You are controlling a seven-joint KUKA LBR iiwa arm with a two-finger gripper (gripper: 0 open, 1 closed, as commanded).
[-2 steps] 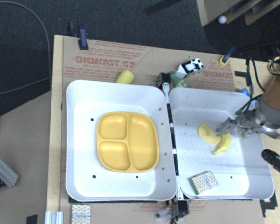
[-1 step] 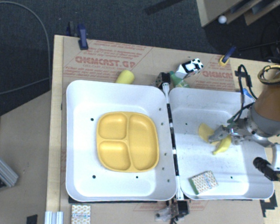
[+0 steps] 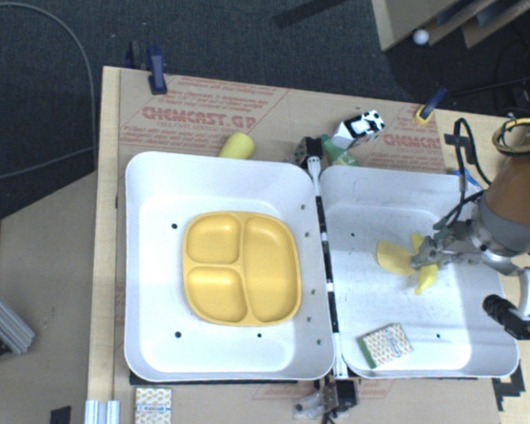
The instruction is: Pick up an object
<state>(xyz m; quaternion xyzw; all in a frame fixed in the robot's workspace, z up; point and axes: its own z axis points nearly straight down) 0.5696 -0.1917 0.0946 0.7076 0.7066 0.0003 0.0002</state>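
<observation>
Here, the gripper (image 3: 425,259) sits low in the right bin (image 3: 358,215) among yellow pieces (image 3: 394,257); whether its pincer is spread or pressed cannot be told. A yellow divided plate (image 3: 241,267) lies in the left bin (image 3: 150,242).

Small yellow object (image 3: 394,257), flat and irregular, lying in right bin (image 3: 377,208) centre; yellow strip (image 3: 423,279) at its four o'clock.

Grey arm (image 3: 516,221) with orange band, black cables alongside.
</observation>
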